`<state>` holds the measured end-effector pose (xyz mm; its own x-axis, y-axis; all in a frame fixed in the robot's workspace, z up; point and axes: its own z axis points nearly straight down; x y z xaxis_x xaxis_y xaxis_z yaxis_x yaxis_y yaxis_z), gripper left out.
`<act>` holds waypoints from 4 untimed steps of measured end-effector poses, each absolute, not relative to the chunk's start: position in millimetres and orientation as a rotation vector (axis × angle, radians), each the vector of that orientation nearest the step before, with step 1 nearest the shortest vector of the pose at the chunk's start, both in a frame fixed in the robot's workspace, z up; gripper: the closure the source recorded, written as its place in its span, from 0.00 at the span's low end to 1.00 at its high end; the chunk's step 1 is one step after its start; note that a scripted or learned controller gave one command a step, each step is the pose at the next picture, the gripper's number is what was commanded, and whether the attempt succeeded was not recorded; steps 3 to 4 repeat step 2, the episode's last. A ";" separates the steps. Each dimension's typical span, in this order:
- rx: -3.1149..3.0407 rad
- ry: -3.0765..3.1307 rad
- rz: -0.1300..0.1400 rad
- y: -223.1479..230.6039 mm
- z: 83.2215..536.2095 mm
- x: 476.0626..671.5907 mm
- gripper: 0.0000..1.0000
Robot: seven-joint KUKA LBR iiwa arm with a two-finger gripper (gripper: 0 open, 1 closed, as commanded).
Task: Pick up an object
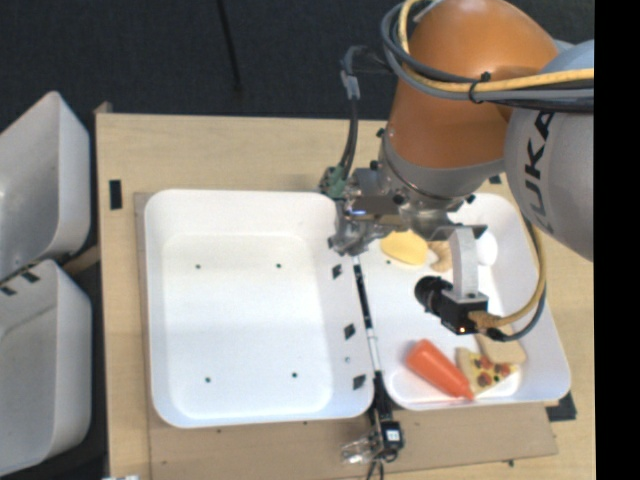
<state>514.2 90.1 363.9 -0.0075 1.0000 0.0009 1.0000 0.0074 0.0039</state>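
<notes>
My gripper (347,236) hangs over the rim between the two bins, at the upper left corner of the right bin (545,353). A pale yellow object (404,248) lies just right of the gripper, partly under the wrist. An orange carrot-shaped object (437,367) rests near the right bin's front edge. Next to it on the right lies a small pizza-slice toy (489,370). A small tan piece (441,260) peeks out beside the yellow object. The arm hides much of the right bin's back half.
The left bin (240,308) stands beside the right one, their rims touching along a dark seam (366,328). A small metal clip (368,450) sits at the bench's front edge. White boxes (40,268) stand off the bench at the left.
</notes>
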 end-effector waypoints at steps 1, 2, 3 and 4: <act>2.230 2.217 -0.012 30.6 284.1 488.4 1.00; 2.212 2.226 0.007 79.0 358.3 496.2 1.00; 2.212 2.226 0.007 79.0 358.3 496.2 1.00; 2.212 2.226 0.007 79.0 358.3 496.2 1.00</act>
